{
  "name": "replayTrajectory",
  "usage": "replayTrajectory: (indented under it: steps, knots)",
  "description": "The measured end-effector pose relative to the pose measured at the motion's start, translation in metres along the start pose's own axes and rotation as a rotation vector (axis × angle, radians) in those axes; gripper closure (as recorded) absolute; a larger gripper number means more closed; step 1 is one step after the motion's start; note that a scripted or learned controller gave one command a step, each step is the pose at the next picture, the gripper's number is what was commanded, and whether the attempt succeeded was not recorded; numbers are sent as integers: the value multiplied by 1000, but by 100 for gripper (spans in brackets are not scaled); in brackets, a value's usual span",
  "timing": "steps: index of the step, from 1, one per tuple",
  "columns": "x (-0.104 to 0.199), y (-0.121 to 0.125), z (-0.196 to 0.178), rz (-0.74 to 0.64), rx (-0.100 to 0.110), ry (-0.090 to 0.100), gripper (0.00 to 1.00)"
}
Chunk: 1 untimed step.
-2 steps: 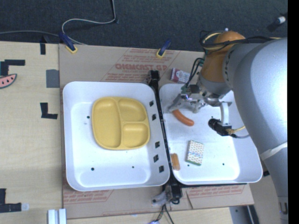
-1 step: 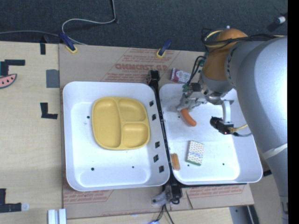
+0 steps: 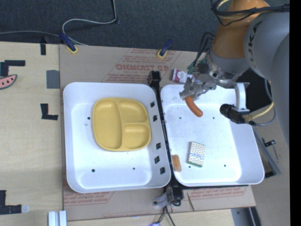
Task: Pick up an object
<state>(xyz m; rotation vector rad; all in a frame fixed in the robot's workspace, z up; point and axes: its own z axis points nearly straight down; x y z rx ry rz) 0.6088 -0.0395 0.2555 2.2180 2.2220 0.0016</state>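
Note:
My gripper (image 3: 192,94) hangs over the far left part of the right bin (image 3: 235,173). Its fingers are closed on the upper end of an orange sausage (image 3: 195,108), which slants down to the right from the fingertips. A small patterned box (image 3: 196,153) lies near the bin's front. A short orange piece (image 3: 176,162) rests against the bin's left wall. The grey arm with its orange band reaches in from the upper right.
The left bin (image 3: 80,173) holds a yellow divided plate (image 3: 121,124). A small red and white packet (image 3: 178,76) lies on the cardboard just behind the right bin. Black clips run along the seam between the bins. Cables lie beyond the bench's far edge.

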Motion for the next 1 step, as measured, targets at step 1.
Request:
replayTrajectory:
  steps: [1]
  knots:
    - [48, -77, -26, -1, 3, 1, 100]
